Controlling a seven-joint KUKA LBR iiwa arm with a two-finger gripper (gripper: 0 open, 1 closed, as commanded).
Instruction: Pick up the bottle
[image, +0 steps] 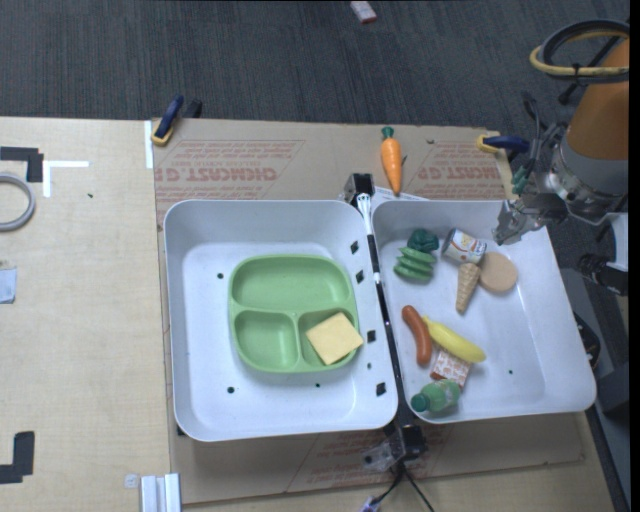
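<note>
Tool (508, 228), grip state indeterminate, hovers at the right bin's (560, 330) far edge; the bottle (437, 399) lies untouched at its near-left corner.

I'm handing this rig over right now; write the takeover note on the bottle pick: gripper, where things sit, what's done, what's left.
Gripper: over the right white bin's far right corner, nothing visibly held; whether it is open or shut is unclear.
Small green plastic bottle: lying on its side at the right bin's near left corner, against a small red-and-white packet, away from the gripper.
Nearby: red sausage, yellow banana.
Done: no pick yet.
Left: cross the bin to the bottle, grasp, lift.
</note>
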